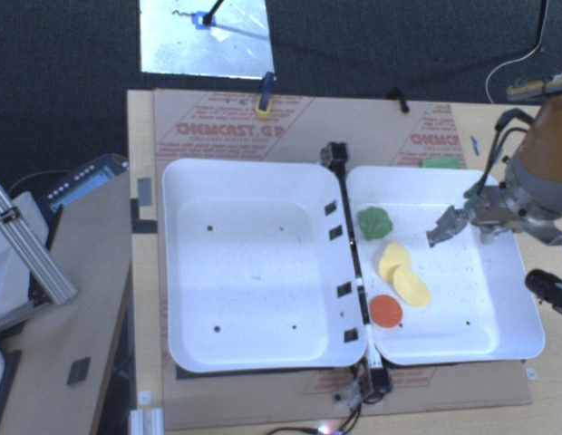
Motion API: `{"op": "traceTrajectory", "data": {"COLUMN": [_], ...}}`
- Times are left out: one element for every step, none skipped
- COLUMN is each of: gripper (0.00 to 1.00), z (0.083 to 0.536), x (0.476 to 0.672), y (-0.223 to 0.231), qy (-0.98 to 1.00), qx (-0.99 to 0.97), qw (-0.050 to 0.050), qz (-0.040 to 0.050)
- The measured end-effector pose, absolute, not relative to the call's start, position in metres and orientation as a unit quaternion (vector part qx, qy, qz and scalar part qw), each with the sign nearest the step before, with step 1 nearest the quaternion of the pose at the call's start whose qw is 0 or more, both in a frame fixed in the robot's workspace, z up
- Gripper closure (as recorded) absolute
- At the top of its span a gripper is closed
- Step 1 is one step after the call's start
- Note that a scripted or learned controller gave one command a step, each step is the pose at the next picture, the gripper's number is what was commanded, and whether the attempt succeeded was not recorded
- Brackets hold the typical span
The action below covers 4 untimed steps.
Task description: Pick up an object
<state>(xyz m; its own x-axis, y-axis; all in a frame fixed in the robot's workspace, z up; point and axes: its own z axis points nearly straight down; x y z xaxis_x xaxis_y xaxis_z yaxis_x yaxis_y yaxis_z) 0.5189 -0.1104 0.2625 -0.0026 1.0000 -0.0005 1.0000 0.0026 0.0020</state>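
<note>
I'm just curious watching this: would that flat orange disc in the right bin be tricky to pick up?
Probably. The orange disc looks thin and lies flat in the right bin, giving fingers little edge to grip. It seems light, so a nudge may slide it. Lying flat, it is unlikely to roll.

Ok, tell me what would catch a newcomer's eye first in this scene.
The bright items bunched at the left side of the right bin stand out: a green piece at the top, two yellow pieces touching below it, and an orange-red disc nearest the camera. The gripper hangs over that bin, to the right of the green piece. The left bin is a broad white expanse beside them.
</note>
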Motion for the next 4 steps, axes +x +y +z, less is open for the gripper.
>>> {"op": "traceTrajectory", "data": {"gripper": [1.00,1.00,1.00,1.00], "z": [0.273,0.395,0.274,0.416], "x": [0.520,0.485,0.486,0.488], "y": [-0.110,-0.203,-0.153,-0.081], "qy": [0.709,0.705,0.710,0.712], "qx": [0.705,0.710,0.704,0.703], "qw": [0.002,0.008,-0.004,0.006], "qz": [0.0015,0.0021,-0.0014,0.0053]}}
